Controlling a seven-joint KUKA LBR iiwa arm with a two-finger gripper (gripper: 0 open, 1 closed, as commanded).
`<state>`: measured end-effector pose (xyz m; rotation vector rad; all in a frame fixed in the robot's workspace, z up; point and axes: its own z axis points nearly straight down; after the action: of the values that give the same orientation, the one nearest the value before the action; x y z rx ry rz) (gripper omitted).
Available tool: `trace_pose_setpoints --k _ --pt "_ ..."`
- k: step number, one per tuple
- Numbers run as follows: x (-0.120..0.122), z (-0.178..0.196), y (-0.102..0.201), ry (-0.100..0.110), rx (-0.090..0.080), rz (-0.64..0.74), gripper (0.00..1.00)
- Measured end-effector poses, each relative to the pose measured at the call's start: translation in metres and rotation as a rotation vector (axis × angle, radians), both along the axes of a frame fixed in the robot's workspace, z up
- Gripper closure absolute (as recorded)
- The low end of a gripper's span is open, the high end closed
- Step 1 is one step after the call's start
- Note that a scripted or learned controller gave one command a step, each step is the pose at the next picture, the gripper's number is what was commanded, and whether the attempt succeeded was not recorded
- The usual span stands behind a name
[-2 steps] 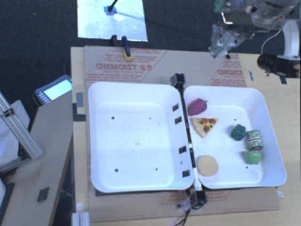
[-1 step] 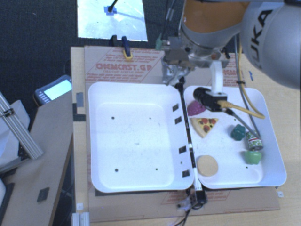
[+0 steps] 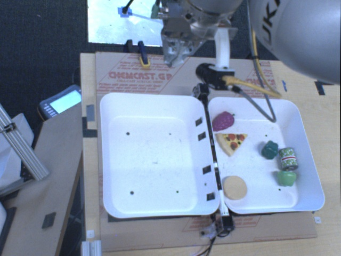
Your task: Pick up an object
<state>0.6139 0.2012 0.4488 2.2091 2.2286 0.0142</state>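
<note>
- One fixed camera sits above the desk (image 3: 133,68) and looks down on it at a slant.
- It stands far enough off to take in both white bins whole: the left bin (image 3: 106,159) fills the middle of the view, the right bin (image 3: 306,159) lies toward its right side.
- The desk's far edge runs near the top of the view, its near edge along the bottom.
- The arm (image 3: 287,20) enters from the upper right, large and close to the lens, with the end effector (image 3: 175,49) over the desk's far edge.
</note>
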Motion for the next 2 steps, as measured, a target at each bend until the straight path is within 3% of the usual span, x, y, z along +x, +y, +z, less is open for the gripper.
trace_pose_setpoints --k 1,2 --pt "-0.011 0.069 0.035 0.000 0.001 0.000 1.00" --pt "-0.070 0.089 -0.054 0.006 -0.003 -0.014 1.00"
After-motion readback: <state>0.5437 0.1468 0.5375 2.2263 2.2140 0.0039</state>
